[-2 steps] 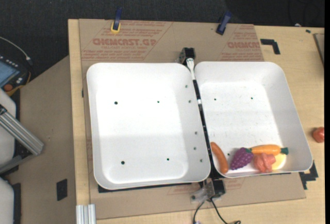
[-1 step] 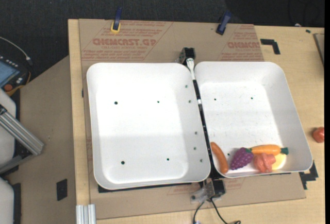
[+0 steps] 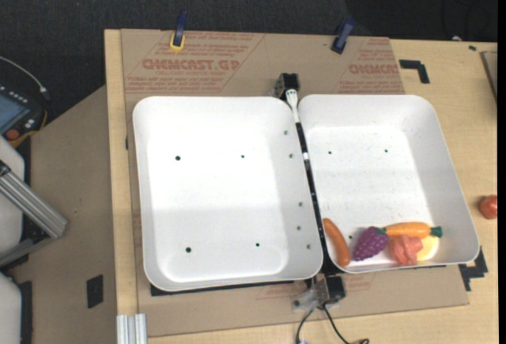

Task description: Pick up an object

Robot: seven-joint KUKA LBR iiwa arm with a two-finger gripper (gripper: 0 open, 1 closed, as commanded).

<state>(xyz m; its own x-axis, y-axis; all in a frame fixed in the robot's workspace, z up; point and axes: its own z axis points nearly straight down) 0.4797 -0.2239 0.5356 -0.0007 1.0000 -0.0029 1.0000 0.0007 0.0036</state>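
Observation:
Several toy foods lie along the near edge of the right bin (image 3: pixel 371 121). An orange sausage-shaped piece (image 3: pixel 336 242) rests at the bin's near left corner. Beside it is a purple bunch of grapes (image 3: pixel 370 243). A carrot with a green tip (image 3: pixel 411 230) lies just behind a red piece (image 3: pixel 403 250), and a pale yellow piece (image 3: pixel 428 249) touches them on the right.
The left bin (image 3: pixel 213 184) sits beside the right one, joined by a black hinge strip (image 3: pixel 304 176). A small orange-red object (image 3: pixel 489 207) lies on the bench right of the bins. Blue clamps (image 3: pixel 342 35) hold the cardboard base at the back.

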